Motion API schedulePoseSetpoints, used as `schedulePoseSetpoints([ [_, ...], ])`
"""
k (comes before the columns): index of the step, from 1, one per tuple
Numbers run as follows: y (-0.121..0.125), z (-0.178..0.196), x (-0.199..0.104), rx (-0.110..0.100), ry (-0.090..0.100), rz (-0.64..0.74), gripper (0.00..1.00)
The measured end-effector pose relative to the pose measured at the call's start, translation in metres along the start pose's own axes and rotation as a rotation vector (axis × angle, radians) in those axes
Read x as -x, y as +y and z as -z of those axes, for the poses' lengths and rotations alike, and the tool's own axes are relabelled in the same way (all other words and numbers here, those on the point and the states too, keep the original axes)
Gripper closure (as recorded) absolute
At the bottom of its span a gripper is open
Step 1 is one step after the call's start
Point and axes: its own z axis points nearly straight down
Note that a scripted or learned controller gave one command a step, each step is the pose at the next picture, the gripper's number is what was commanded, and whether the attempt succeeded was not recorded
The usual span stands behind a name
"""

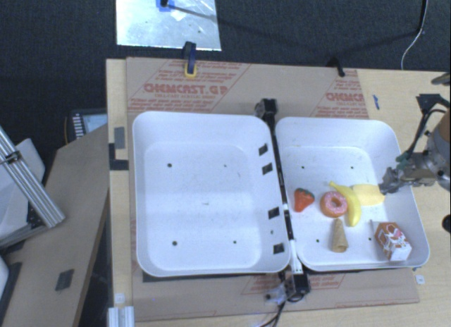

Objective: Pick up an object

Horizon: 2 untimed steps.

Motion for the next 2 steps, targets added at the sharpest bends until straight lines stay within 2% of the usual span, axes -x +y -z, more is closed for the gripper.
schedulePoseSetpoints([
  [1,-0.017,0.022,-0.054,-0.002,0.004,0.003,1.0],
  [2,-0.016,0.038,-0.088,0.0,0.002,0.003,1.0],
])
